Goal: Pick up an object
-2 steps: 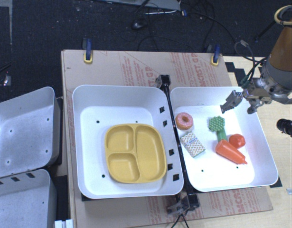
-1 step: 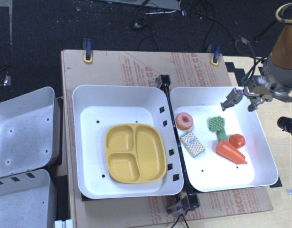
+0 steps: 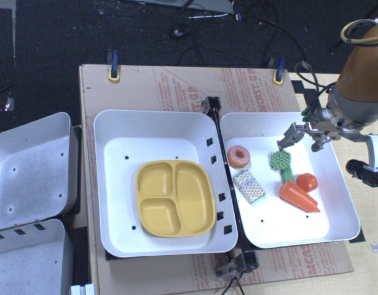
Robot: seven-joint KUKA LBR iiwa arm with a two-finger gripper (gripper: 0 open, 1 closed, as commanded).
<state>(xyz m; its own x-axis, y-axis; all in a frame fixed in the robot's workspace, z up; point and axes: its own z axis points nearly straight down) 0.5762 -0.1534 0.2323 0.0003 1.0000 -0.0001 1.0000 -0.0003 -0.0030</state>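
The jaws [image 3: 305,135] hang spread and empty, approach in hand. Just below-left of them lies the green plastic broccoli-shaped toy [image 3: 281,163]; next they must descend over it and close.

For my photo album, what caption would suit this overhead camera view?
Robot gripper hovers open over the right bin holding a donut, broccoli, carrot and tomato.

Arm [image 3: 359,85]: orange band above a grey wrist section. Yellow cable looped at the top. Gripper [image 3: 304,137]: grey metal, two thin fingers, dark cables attached nearby.
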